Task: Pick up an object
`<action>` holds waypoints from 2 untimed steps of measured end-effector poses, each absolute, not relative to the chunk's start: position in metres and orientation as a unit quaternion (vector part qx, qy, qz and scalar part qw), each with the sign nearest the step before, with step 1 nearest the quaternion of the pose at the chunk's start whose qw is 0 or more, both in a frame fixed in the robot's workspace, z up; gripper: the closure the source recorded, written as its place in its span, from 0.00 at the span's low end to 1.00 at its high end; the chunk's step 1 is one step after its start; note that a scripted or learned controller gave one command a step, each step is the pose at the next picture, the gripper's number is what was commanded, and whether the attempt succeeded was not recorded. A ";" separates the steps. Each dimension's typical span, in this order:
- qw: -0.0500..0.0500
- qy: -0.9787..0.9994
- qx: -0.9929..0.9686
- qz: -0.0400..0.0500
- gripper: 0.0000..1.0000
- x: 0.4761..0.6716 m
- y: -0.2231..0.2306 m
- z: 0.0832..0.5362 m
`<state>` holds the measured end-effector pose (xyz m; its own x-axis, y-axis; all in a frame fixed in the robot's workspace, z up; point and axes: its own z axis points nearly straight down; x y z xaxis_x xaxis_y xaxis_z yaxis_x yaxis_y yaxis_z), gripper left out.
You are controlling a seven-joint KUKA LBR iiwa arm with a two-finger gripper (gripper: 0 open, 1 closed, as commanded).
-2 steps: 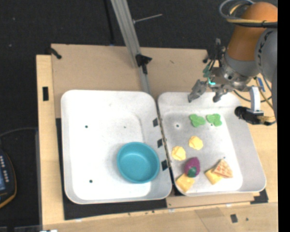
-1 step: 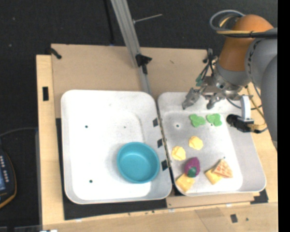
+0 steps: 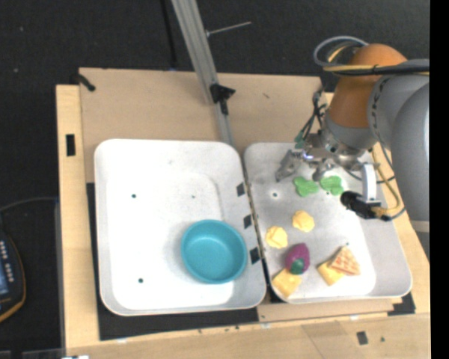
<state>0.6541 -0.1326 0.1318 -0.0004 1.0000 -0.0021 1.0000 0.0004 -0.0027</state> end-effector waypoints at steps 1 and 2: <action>-0.003 -0.707 -0.707 0.000 0.00 0.656 -0.134 0.103; -0.005 -0.707 -0.707 -0.002 1.00 0.657 -0.135 0.115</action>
<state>0.6567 -0.1351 0.1152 0.0010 1.0000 -0.0042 1.0000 -0.0010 0.0094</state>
